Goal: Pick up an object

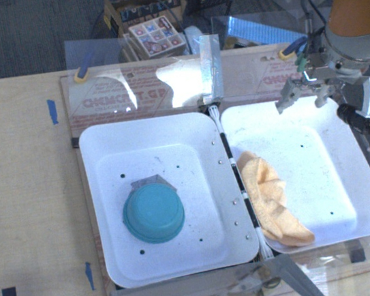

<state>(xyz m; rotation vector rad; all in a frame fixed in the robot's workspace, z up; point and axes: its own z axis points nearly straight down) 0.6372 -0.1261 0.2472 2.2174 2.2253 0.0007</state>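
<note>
Two white bins sit side by side on a tabletop. The left bin holds a teal bowl — the right bin, an orange cloth slumped against its left wall. Jaws apart, empty, the gripper hovers above the far rim.

- I see the left bin as white plastic, smooth, with a soft shine.
- The right bin looks the same plastic, glossy where the light falls.
- The teal bowl seems smooth, matt plastic.
- The orange cloth is soft, wrinkled fabric.
- The bench looks like pale, matt wood.
- The gripper appears to be grey metal.
</note>
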